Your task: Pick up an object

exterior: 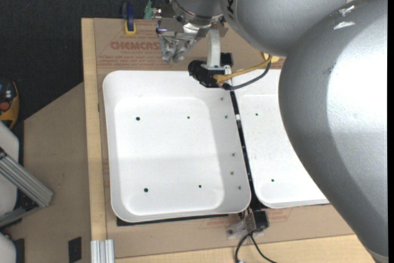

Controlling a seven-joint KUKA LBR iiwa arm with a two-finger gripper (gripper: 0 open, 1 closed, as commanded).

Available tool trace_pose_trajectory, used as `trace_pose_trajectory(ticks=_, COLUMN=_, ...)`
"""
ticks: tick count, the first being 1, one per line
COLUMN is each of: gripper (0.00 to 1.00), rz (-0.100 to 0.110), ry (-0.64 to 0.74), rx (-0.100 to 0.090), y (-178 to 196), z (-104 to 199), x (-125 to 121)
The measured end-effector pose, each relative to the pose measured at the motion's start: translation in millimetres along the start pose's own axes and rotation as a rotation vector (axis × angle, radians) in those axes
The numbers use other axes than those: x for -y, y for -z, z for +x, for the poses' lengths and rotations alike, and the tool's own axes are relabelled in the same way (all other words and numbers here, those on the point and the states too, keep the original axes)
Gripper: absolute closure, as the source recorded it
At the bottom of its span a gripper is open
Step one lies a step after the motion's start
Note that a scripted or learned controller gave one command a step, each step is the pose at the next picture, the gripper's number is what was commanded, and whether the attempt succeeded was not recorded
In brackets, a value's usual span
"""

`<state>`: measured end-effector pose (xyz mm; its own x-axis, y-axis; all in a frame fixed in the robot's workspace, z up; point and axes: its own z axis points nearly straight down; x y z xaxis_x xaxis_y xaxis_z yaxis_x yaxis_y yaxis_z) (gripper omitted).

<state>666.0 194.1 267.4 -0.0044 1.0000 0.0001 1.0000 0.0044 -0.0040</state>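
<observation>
My gripper (174, 51) hangs high over the back rim of the left white bin (117, 132), near the red lettering on the bench board. Nothing shows beneath its tip. The floor of the left bin shows plain white with several small dark dots. The grey arm covers much of the right bin (271, 145), and whatever lies under it is hidden.
A blue and yellow clamp (128, 18) and a small green part (148, 9) sit at the board's back edge. An aluminium rail (24, 180) lies off the bench at lower left. A black divider strip (241, 138) runs between the bins.
</observation>
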Motion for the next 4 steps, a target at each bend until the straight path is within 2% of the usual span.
trace_pose_trajectory(ticks=1, gripper=1.0, rz=-0.013, ry=-0.004, rx=-0.002, y=63, z=-11, x=-1)
trace_pose_trajectory(ticks=2, gripper=1.0, rz=-0.011, ry=-0.008, rx=0.0, y=104, z=-64, x=0)
trace_pose_trajectory(ticks=3, gripper=1.0, rz=0.004, ry=-0.002, rx=0.001, y=6, z=-21, x=1)
trace_pose_trajectory(ticks=4, gripper=1.0, rz=-0.001, ry=-0.004, rx=0.0, y=18, z=-23, x=14)
